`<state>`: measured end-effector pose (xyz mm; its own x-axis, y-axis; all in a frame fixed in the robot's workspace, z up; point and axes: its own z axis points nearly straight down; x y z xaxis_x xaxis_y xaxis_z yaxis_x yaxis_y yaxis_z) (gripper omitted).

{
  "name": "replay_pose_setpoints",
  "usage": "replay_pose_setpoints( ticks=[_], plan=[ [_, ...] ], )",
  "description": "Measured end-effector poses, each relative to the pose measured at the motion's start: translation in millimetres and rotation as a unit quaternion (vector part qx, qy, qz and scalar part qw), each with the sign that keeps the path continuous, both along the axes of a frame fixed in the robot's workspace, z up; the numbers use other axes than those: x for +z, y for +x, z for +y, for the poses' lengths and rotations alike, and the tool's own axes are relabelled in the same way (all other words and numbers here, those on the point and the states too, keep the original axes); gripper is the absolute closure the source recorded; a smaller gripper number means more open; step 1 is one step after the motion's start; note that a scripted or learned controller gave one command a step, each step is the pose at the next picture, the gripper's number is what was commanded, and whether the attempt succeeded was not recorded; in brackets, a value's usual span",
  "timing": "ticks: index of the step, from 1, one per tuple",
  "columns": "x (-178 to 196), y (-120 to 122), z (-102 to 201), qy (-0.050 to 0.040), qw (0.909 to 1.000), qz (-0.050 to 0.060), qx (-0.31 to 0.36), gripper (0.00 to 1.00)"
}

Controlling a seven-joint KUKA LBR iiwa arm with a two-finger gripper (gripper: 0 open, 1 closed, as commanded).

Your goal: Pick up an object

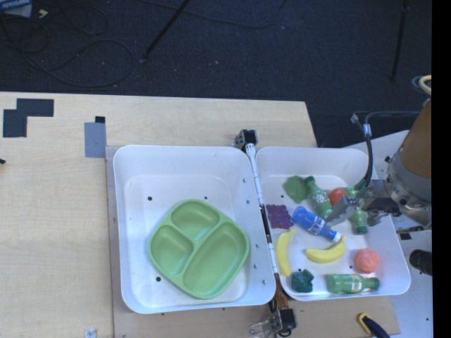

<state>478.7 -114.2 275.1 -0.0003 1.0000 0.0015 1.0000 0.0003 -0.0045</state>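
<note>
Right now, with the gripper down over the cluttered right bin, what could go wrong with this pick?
1. The gripper sits among tightly packed items: a green bottle, a red object and a blue bottle. It may catch two at once or none.
2. Closing or lifting could nudge the blue bottle onto the banana.
3. The arm works close to the right bin's far-right wall, so a scrape is possible.

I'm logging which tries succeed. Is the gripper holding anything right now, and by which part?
It cannot be told. The gripper sits low among the toys in the right bin, beside a green bottle.
</note>
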Motion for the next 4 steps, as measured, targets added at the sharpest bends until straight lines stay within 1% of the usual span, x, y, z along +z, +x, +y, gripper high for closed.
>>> replay_pose_setpoints(
  ticks=[1,2,3,4],
  plan=[
    [-103,-1,-15,0.0003,1.0000,0.000,-0.001,0.00],
    [-186,3,-64,-0.0005,1.0000,-0.003,-0.002,0.00],
    [-176,3,-64,0.0010,1.0000,-0.002,-0.004,1.00],
    [-49,9,-27,-0.0003,1.0000,-0.001,0.000,1.00]
  ],
)
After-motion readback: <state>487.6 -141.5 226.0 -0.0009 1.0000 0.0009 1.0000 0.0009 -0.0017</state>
